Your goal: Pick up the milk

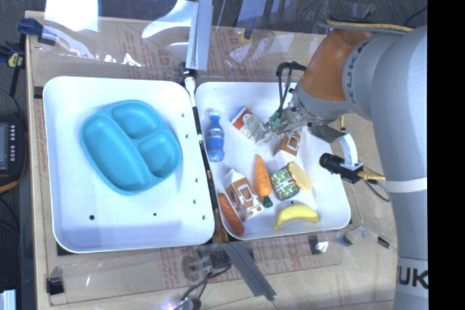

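Observation:
Three small cartons lie in the right bin (330, 218), and I cannot tell which one is the milk. A white and red carton (245, 120) lies at the back. A brown and white carton (289, 144) sits to its right. A larger white and orange carton (243, 198) is near the front. My gripper (275, 124) hangs low over the back of this bin, between the first two cartons and close to the white and red one's right end. Nothing visibly hangs from it.
The right bin also holds a blue bottle (215, 136), a carrot (261, 176), a green can (284, 184), a banana (295, 215) and a red sausage (229, 213). A blue divided plate (131, 145) lies in the left bin (65, 221). The arm (363, 83) covers the right bin's back right corner.

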Controlling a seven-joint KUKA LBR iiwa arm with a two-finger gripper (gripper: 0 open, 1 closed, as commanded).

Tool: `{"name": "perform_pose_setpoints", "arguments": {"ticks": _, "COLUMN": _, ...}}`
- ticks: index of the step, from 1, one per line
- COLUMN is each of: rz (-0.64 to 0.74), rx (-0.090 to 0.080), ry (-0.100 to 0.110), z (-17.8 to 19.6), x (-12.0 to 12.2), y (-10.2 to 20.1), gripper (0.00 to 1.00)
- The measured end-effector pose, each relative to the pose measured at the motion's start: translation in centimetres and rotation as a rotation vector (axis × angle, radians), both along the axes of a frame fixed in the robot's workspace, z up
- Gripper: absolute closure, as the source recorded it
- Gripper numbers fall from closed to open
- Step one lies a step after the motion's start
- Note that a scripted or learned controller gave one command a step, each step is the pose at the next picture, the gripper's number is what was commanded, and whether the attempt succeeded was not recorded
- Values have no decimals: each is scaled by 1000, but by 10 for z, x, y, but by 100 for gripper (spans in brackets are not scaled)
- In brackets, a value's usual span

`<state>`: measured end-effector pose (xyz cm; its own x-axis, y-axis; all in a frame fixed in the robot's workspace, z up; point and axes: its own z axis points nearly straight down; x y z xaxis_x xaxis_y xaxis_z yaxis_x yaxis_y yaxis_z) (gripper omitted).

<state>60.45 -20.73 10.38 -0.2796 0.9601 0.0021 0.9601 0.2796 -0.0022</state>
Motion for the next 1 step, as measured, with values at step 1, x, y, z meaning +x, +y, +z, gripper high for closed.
{"name": "perform_pose_setpoints", "arguments": {"ticks": 1, "rz": 0, "rx": 0, "ry": 0, "z": 0, "x": 0, "y": 0, "gripper": 0}}
